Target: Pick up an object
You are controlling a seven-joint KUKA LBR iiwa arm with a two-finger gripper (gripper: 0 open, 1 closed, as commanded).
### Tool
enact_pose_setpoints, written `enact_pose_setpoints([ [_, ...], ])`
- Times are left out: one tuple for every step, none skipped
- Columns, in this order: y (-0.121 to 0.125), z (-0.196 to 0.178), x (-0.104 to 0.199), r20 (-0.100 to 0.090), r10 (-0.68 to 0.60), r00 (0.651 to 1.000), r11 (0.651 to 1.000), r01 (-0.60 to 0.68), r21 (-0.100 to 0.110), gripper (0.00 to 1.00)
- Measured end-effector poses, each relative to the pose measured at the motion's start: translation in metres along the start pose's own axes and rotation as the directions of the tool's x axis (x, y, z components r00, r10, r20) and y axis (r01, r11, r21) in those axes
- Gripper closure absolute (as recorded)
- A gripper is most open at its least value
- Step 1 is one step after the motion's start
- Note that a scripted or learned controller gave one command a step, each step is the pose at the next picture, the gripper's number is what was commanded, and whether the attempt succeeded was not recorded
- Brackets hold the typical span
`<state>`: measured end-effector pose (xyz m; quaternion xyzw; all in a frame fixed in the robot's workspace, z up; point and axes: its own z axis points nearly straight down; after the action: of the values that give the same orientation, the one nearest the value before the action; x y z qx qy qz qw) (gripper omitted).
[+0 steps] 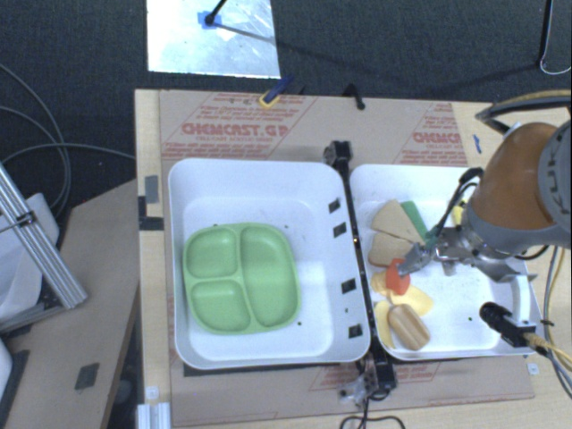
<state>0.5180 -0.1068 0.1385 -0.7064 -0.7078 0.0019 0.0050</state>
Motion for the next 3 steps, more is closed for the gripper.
enact_pose_setpoints([
  [0.015, 0.028, 0.011, 0.008, 0.001, 1.000, 0.999, 0.000, -0.036, 0.00],
  [-0.032, -0.049, 0.069, 0.002, -0.007, 1.000, 1.000, 0.007, -0.014, 0.00],
  [-0.030, -0.056, 0.066, 0.004, -0.003, 1.000, 1.000, 0.003, -0.016, 1.00],
])
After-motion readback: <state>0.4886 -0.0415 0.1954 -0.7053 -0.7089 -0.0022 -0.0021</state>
